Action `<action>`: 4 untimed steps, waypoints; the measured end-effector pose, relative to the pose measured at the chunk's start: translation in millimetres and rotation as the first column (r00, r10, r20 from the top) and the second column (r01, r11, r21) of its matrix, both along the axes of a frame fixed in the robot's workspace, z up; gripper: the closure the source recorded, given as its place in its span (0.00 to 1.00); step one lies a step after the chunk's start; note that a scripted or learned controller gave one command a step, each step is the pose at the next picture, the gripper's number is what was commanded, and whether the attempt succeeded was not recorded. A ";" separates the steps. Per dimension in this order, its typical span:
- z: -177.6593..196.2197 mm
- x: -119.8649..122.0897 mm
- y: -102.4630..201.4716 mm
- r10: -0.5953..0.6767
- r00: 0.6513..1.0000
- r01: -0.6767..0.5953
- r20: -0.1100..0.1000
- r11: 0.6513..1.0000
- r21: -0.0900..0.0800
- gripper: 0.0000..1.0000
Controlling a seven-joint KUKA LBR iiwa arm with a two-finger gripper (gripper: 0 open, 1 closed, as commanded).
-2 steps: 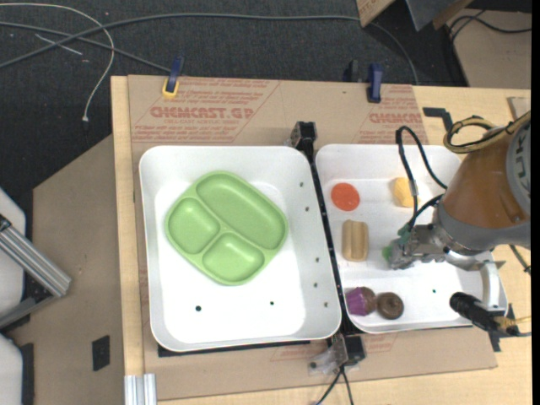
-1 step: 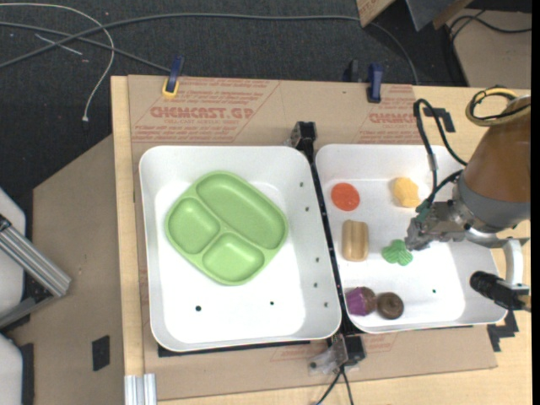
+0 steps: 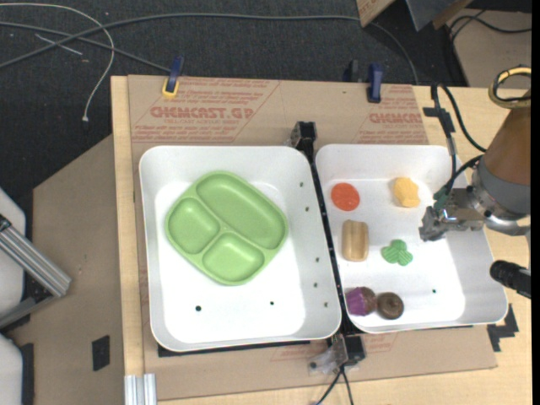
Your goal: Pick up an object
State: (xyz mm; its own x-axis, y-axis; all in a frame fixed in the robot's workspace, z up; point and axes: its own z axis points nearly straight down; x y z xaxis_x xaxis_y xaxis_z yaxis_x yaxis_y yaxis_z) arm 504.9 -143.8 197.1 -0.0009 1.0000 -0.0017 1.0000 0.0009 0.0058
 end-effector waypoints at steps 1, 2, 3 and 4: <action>48.3 1.4 -0.2 0.001 1.000 -0.001 0.001 1.000 0.000 1.00; 55.7 14.0 48.9 0.006 1.000 -0.006 -0.003 1.000 0.003 1.00; 41.0 28.3 98.7 0.005 1.000 -0.005 -0.009 1.000 0.005 1.00; 43.3 34.9 153.2 0.006 1.000 -0.006 -0.005 1.000 0.004 1.00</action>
